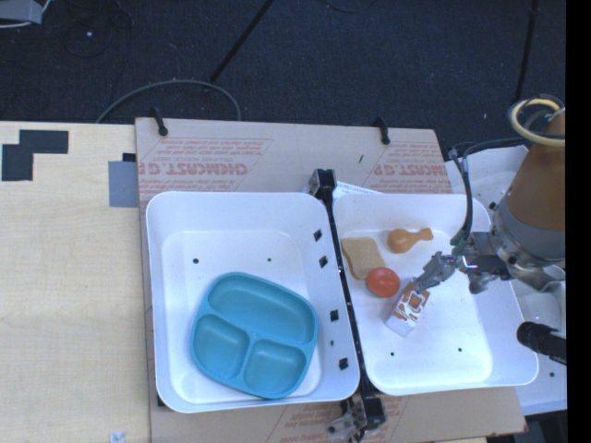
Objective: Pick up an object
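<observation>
The right bin [462,367] holds several small items. A tan bread-like slice [361,255] lies near its left wall, with a red ball [382,281] just beside it. A tan gourd-shaped piece [407,239] lies further back. A small white and orange box [405,311] sits tilted near the bin's middle. My gripper [428,281] reaches in from the right and hangs right over the box's upper right end, close to it or touching it. Whether the box is gripped is unclear.
The left bin [175,220] holds a blue divided plate [253,333]. A black divider [334,284] runs between the bins. The arm's orange and grey body [540,192] stands over the right bin's right edge. Cardboard [240,160] lies behind the bins.
</observation>
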You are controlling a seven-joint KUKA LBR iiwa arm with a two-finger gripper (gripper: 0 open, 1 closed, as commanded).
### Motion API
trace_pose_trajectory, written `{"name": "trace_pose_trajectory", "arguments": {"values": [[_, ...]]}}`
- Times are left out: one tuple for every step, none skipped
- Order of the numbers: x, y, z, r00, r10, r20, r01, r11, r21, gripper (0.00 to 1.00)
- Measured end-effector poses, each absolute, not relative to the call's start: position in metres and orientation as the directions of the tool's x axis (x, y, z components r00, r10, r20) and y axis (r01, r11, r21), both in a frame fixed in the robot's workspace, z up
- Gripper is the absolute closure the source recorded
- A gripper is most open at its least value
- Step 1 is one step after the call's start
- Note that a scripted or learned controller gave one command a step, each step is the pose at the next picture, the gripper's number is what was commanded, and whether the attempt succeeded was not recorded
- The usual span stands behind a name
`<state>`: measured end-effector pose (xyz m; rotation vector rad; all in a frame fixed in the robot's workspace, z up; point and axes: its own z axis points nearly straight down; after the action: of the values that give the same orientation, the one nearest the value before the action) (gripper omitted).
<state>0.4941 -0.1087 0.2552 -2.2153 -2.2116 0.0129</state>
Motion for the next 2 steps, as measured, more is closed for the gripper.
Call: {"name": "trace_pose_trajectory", "arguments": {"values": [[0.496, -0.109, 0.261, 0.000, 1.000, 0.000, 1.000, 0.000, -0.002, 0.00], [0.499, -0.107, 0.218, 0.000, 1.000, 0.002, 1.000, 0.000, -0.007, 0.00]]}}
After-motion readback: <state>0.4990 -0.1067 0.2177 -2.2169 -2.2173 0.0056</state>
